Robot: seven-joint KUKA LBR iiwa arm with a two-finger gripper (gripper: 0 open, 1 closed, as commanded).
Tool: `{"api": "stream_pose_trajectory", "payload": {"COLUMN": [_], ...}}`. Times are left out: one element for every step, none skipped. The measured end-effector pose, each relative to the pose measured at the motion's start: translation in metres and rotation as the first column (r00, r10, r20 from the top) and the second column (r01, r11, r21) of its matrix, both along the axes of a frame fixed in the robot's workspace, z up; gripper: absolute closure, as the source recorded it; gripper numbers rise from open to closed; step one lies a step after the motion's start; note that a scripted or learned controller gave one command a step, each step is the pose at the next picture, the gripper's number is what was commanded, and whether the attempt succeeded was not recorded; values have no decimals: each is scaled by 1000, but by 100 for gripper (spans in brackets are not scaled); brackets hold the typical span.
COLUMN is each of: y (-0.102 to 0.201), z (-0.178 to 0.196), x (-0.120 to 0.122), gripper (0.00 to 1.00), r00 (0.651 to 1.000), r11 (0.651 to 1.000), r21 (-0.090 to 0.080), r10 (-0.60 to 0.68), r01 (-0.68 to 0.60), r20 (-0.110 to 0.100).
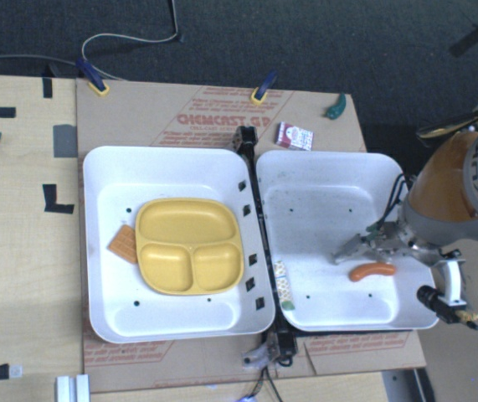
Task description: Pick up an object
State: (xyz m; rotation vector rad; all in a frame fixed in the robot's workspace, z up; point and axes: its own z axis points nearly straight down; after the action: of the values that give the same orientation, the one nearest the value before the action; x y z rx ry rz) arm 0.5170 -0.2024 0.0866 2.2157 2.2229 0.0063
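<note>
Cardboard sheet (213, 120): red print, partly legible "CHEMCAST". Left bin (105, 224): yellow three-compartment plastic tray (190, 245). Right bin (322, 182): smooth orange sausage-shaped object (372, 270), just below gripper (347, 252); jaw state indiscernible.

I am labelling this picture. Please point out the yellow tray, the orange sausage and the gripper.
yellow tray (190, 245): camera view, its middle divider.
orange sausage (372, 270): camera view, its middle.
gripper (343, 255): camera view, between its fingertips.

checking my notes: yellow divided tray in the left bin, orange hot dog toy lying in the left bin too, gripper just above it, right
Not quite. The camera view shows the orange hot dog toy lying in the right bin, not the left one. The yellow divided tray is in the left bin, and the gripper is just above the toy.
</note>
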Motion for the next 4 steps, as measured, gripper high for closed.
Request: {"api": "stream_pose_trajectory", "payload": {"y": [3, 3, 40, 40], "z": [0, 10, 124, 123], "x": [-31, -31, -32, -33], "gripper": [0, 100, 100, 0], "r00": [1000, 1000, 1000, 1000], "r11": [1000, 1000, 1000, 1000], "r21": [-5, -6, -2, -1], "r10": [-2, -3, -2, -2], "r01": [2, 3, 2, 2], "r20": [2, 3, -3, -5]}}
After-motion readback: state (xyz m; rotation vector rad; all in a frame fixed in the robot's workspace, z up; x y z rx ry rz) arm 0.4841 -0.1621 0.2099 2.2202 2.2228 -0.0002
